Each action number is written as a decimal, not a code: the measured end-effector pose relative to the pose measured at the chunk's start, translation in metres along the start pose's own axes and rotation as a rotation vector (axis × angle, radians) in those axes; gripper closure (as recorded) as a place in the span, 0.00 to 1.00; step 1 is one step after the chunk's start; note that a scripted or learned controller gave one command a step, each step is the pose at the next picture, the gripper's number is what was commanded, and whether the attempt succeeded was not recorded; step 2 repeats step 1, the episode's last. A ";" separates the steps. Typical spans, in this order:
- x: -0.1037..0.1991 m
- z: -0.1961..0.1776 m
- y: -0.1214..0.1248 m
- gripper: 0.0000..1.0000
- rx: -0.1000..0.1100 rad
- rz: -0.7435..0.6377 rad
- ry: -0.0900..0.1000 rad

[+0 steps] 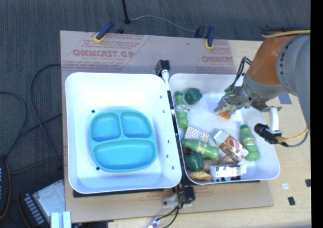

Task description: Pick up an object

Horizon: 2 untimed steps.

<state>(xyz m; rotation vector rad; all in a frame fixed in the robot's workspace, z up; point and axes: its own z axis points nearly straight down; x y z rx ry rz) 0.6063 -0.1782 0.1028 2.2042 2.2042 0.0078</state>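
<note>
One arm bent, hand (pixel 225 107) over orange object (pixel 225 115).

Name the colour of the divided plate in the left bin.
Light blue, seen in the camera view: the divided plate has three compartments.

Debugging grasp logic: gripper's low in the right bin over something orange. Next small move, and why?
Probably a short straight lift to test the grasp. The gripper sits low in the right bin, right at a small orange object, with bare floor around it. Whether the object is actually held can't be judged from this view, so a slight rise would settle it.
</note>
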 end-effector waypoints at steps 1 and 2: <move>0.069 -0.104 0.011 1.00 0.018 -0.002 0.013; 0.069 -0.104 0.011 1.00 0.018 -0.002 0.013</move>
